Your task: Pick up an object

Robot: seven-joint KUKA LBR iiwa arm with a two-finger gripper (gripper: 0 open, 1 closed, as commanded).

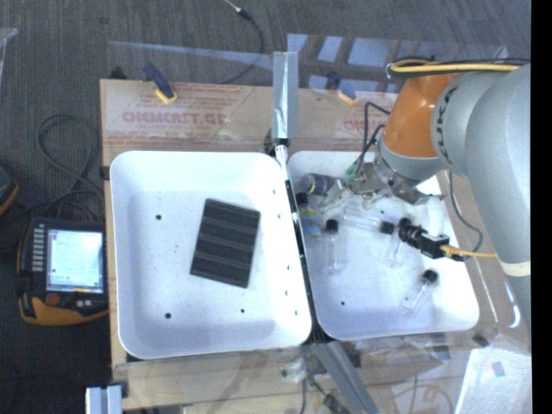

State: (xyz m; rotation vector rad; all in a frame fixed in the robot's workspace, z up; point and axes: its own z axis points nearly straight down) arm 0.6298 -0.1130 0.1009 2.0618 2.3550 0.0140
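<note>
Overhead slanted view of 2 white bins on a bench. The left bin (138, 257) holds 1 dark ribbed pad (225, 242), lying flat and slightly turned, well apart from the walls. The right bin (448, 313) holds several small clear vials with black caps: 1 vial (332, 247) near the divider, 1 vial (417, 291) toward the near right corner, and others clustered along the far wall. The arm (483, 119) reaches in from the right, its orange band (414, 119) above the wrist, and the gripper (366, 184) sits low over the cluster at the far side of the right bin. Whether it is open or closed, or has hold of anything, cannot be told; the wrist body hides that part.

Judgement: the step in hand is the descent onto 1 vial among the far cluster. To do it well, the grip should centre on a single vial, crosswise to its long axis, since round clear tubes are likely to roll or slip aside. Neighbouring vials touching the target could be nudged or pinched along with it. A straight lift would help avoid the bin wall.

Writing: the board (190, 115) behind the bins bears faded red lettering, too blurred to read. A handheld screen (73, 261) lies on the floor left of the bench; its text is illegible.
</note>
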